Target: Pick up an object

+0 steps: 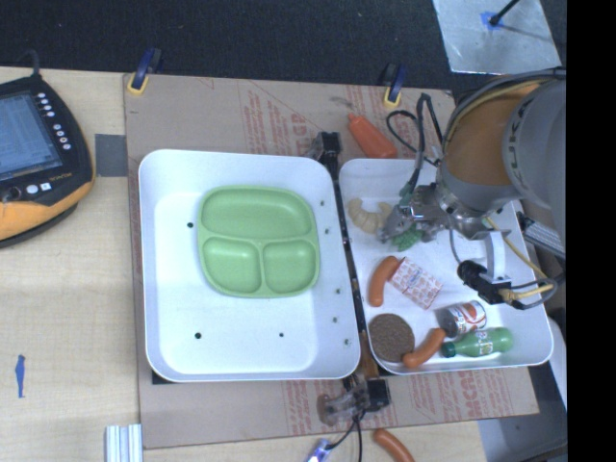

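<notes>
The right bin (435, 176) holds a pale banana-like piece (365, 215), an orange sausage (383, 279), a red-and-white packet (416, 281), a brown round cookie (391, 335), a second sausage (423, 348), a small can (464, 318) and a green bottle (477, 344). My gripper (402, 221) hangs low over the bin's upper part, just right of the banana-like piece and above the packet. The wrist and cables hide its fingers.
The left bin (173, 277) bears a green divided plate (258, 240). An orange carrot-like piece (371, 136) lies outside beyond the right bin. Another sausage (395, 444) lies on the cardboard in front. A teach pendant (34, 157) rests at far left.
</notes>
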`<state>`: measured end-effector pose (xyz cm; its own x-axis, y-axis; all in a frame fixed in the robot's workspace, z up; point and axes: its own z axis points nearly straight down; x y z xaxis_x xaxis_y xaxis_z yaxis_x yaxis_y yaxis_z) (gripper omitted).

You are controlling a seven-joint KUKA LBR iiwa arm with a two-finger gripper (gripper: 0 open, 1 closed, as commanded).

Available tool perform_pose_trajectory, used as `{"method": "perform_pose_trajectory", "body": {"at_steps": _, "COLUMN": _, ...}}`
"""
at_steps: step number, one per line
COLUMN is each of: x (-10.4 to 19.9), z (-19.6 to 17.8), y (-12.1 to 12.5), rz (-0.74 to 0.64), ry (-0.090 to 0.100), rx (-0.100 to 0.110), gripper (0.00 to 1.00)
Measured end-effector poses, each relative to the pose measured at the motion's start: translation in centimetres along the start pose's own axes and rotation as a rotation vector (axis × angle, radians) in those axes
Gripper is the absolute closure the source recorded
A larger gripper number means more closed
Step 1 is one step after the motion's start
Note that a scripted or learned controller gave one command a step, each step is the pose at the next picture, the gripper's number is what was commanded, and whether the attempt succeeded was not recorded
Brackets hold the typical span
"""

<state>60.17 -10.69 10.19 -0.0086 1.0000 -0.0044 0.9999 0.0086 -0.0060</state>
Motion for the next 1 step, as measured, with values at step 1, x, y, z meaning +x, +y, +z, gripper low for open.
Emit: {"method": "perform_pose_trajectory", "body": {"at_steps": 1, "x": 8.64, "z": -9.1, "y": 0.39, "rz": 0.002, "ry": 0.004, "rx": -0.003, "gripper": 1.0}}
